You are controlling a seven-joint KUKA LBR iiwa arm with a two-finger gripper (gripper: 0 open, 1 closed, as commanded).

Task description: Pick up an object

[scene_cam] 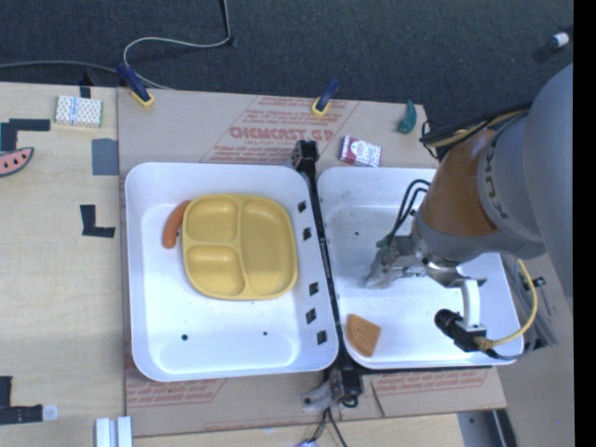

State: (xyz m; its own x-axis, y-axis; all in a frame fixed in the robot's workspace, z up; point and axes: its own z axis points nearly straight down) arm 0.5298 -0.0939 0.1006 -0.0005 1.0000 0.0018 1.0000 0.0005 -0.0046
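cardboard point(270, 133) with red lettering covers the middle of the pale wooden surface point(56, 277), and two shallow white bins sit on it side by side. beyond the far edge lies dark carpet point(372, 26), where a thin cable point(200, 40) loops across. a blue-and-yellow clamp point(136, 84) and a second yellow one point(326, 101) grip the cardboard's far edge, with a green clip point(407, 116) further right. a small printed packet point(358, 151) lies on the cardboard just behind the right bin point(354, 189). black tape marks and a small patterned pad point(78, 111) dot the wood on the left.

the left bin point(149, 343) holds a yellow divided plate point(240, 247) with an orange sausage-shaped toy point(172, 224) touching its left rim. a tan cracker-like piece point(362, 334) lies near the right bin's front left corner. the hand point(384, 270) is low over that bin's floor, well apart from the cracker; whether it is spread or pressed together i cannot tell, and nothing is visibly pinched in it.
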